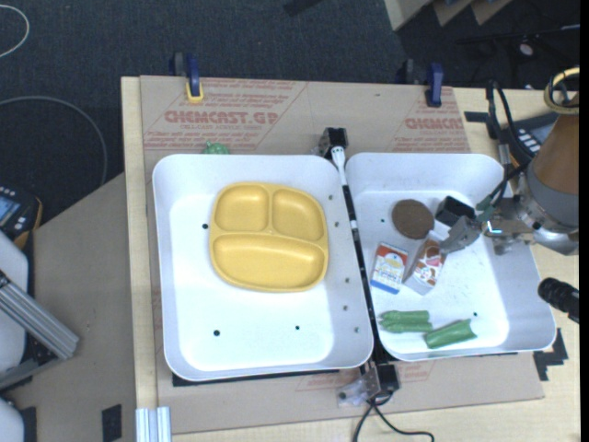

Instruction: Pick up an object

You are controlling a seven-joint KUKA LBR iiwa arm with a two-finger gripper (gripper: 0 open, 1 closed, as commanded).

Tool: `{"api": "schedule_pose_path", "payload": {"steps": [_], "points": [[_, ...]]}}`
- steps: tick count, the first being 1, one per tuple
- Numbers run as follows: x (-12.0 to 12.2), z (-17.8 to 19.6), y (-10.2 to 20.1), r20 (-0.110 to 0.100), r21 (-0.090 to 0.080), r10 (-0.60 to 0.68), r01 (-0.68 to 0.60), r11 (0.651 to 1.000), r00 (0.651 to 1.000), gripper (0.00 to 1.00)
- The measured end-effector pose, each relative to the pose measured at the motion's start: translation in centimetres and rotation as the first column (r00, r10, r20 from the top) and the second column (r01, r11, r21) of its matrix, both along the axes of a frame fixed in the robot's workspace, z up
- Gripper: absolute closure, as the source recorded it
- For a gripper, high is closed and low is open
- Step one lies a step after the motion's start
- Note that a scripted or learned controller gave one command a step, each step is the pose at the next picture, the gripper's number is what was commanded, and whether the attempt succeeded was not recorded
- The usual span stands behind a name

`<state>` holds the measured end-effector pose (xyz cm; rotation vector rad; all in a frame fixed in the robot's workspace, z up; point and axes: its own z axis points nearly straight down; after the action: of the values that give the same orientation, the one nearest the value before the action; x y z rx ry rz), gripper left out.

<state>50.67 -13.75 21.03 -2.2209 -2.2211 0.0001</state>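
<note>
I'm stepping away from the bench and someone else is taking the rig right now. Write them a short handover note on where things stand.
Gripper: low in the right bin, beside the small carton; nothing visibly held, and whether it is open or shut cannot be told.
Right bin: brown round disc, second small carton, two green pods near the front edge.
Left bin: yellow divided plate.
Done: arm has reached the objects.
Left: a confirmed grasp and lift of any object.
</note>
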Motion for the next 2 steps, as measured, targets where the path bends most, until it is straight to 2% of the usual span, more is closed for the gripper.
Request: {"api": "schedule_pose_path", "payload": {"steps": [1,2], "points": [[-2.21,11.88,3.33,0.013,-0.002,0.005,-0.005,1.000,1.000,0.00],[-2.16,12.27,3.17,0.005,-0.002,0.002,-0.002,1.000,1.000,1.00]]}}
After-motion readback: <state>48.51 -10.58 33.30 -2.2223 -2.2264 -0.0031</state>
